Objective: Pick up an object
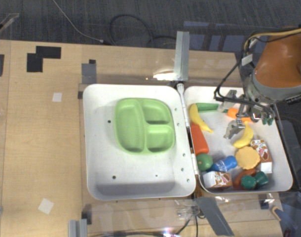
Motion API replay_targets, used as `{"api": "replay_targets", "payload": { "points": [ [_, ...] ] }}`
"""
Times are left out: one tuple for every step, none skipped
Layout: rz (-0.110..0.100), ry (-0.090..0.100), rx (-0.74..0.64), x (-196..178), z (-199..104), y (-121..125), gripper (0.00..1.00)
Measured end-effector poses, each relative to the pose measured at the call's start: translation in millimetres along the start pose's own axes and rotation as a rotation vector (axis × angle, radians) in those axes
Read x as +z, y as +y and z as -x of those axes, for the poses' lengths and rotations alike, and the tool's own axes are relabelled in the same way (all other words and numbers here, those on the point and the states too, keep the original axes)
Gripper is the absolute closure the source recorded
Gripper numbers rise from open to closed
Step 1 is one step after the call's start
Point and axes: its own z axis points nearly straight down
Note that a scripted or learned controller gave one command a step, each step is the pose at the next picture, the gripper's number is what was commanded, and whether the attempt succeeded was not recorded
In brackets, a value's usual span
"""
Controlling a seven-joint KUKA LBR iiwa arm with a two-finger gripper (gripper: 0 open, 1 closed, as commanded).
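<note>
My gripper (238, 127) hangs low over the middle of the right bin (283, 177), under the orange-banded wrist (279, 63). It sits just above the upper end of a small yellow banana (244, 138) and beside a small orange piece (233, 112). Further left lie a second yellow banana (200, 118), a green pod (206, 106) and an orange carrot (200, 141). Along the near side are a green ball (205, 161), a blue item (225, 164), an orange-yellow disc (247, 157) and small cartons (217, 179). Nothing is visibly held.
The left bin (98, 172) holds a green divided plate (143, 125). A metal post (181, 58) stands at the back between the bins. Cables hang off the arm at the right bin's far edge (224, 90). A green block (254, 180) lies in the near right corner.
</note>
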Motion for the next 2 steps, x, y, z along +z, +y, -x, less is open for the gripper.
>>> {"api": "replay_targets", "payload": {
  "points": [
    [0.000, 0.000, 0.058, 92.9, -81.9, -31.2, 0.00],
    [0.000, -0.007, 0.183, 97.2, 4.3, -21.7, 0.00]
  ]
}}
